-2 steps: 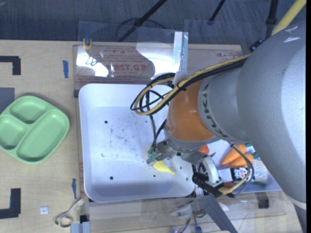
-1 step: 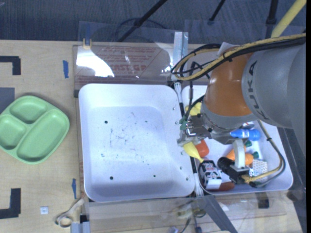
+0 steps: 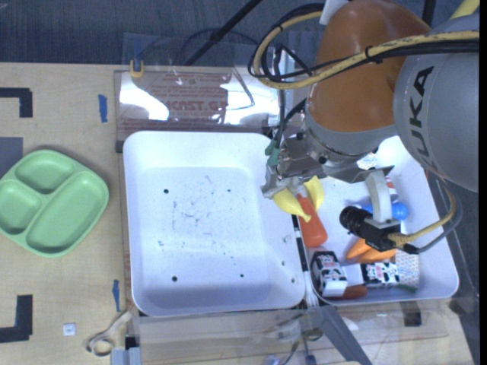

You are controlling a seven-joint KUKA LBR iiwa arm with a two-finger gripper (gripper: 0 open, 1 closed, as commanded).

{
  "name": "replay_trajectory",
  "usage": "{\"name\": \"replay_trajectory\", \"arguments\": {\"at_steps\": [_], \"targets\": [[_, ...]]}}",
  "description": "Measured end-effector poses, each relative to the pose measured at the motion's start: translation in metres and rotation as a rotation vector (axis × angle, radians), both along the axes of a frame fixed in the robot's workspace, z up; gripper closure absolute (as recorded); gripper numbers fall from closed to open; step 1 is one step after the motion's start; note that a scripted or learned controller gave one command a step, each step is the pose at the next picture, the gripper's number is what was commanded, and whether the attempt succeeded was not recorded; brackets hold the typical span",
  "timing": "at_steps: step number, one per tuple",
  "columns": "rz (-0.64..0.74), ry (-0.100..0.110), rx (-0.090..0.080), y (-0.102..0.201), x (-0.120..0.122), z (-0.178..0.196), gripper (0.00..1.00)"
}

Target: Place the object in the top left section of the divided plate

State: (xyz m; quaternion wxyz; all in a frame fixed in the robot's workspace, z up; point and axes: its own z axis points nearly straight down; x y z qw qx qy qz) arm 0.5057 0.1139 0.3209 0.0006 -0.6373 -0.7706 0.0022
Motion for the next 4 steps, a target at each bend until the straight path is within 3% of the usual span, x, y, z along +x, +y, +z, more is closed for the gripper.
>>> {"name": "replay_trajectory", "arguments": {"at_steps": [1,2,3,4], "targets": [[0.274,0.003,0.002,0.085,-0.027,-0.084,1.0],[0.062,0.0,0.001,-0.006,-0.026,-0.062,1.0],[0.077,0.0,0.0,0.022,-0.014,0.023,1.0],[0.269,0.002,0.002,-0.015,-0.023,-0.014,1.0]]}}
